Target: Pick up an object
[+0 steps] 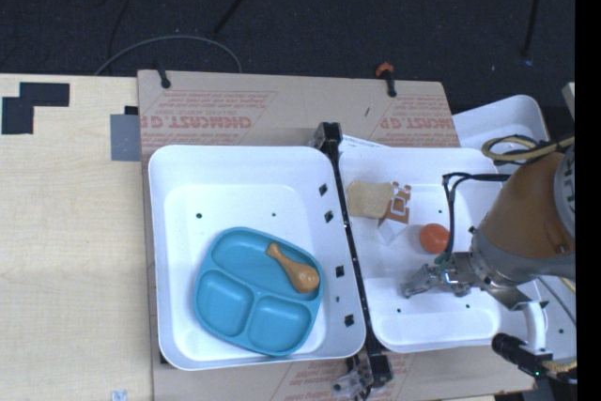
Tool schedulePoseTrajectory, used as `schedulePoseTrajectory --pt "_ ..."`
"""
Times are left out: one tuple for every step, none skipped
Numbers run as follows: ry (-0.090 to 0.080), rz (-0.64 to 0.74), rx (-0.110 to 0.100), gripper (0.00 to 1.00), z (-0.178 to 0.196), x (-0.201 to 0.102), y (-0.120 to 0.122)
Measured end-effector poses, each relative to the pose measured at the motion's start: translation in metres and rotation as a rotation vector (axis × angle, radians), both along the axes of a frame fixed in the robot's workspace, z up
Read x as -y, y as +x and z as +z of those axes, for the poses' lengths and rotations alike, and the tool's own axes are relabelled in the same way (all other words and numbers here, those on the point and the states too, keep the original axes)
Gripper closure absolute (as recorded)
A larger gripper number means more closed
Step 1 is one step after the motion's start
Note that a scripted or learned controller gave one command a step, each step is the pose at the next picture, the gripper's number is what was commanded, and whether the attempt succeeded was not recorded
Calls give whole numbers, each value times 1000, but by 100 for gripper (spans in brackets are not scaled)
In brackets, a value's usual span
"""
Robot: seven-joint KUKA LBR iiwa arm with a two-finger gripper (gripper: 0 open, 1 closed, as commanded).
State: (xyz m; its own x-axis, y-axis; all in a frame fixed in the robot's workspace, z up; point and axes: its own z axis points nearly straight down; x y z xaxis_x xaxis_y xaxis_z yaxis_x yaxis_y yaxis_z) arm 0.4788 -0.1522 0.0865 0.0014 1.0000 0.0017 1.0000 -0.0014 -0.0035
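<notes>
In the right bin (pixel 441 333) my gripper (pixel 424 282) hangs low over the white floor, reaching in from the right and pointing left. An orange ball (pixel 433 238) lies just above it, a short way off. Further left at the back of this bin sit a tan bread-like block (pixel 369 199) and a small white packet with orange print (pixel 400 204). Nothing shows in the gripper. The left bin (pixel 178 174) holds a blue divided plate (pixel 246 300) with a tan drumstick toy (pixel 293 268) lying on it.
A black divider with clips (pixel 343 239) runs between the two bins. The arm's brown-orange wrist (pixel 526 211) and black cables cover the right bin's right side. Brown cardboard (pixel 282 113) lies under the bins, with a light wooden bench top (pixel 66 249) to the left.
</notes>
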Motion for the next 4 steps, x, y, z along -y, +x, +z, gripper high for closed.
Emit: schedulePoseTrajectory --pt "0 -6 3 100 12 1 1" --pt "-3 0 6 100 70 11 4" --pt "-3 3 7 100 132 16 6" --pt "-2 3 4 100 151 17 7"
